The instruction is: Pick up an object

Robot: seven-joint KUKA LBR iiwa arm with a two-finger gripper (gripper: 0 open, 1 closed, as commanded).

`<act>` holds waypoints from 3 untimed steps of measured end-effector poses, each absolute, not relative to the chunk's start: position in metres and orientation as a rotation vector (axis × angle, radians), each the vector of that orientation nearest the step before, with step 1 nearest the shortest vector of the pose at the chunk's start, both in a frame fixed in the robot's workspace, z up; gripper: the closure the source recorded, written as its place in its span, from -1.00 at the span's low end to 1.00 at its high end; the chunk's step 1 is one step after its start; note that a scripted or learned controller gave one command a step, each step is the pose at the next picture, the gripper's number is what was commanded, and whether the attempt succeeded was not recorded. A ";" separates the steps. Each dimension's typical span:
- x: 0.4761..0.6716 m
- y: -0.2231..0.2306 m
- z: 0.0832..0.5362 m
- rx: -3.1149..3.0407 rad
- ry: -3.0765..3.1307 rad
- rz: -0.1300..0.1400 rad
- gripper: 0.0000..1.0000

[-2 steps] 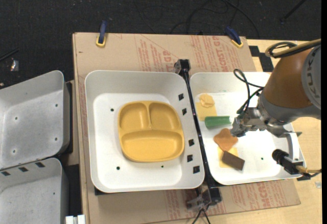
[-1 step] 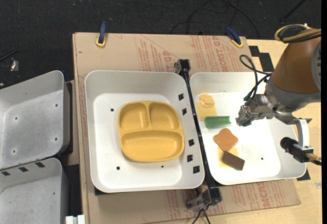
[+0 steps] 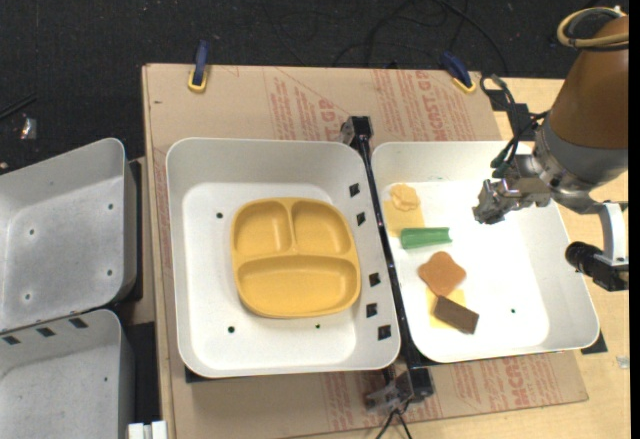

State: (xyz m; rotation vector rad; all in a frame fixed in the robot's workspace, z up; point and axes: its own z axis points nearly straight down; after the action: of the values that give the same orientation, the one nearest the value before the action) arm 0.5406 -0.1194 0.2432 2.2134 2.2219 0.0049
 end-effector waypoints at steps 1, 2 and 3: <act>0.542 -0.120 0.295 2.214 2.221 0.005 1.00; 0.565 -0.069 0.277 2.213 2.229 0.001 1.00; 0.582 -0.014 0.277 2.211 2.230 0.003 1.00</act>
State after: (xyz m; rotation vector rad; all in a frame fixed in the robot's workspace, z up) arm 0.5825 -0.0144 0.2773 2.2114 2.2295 0.0034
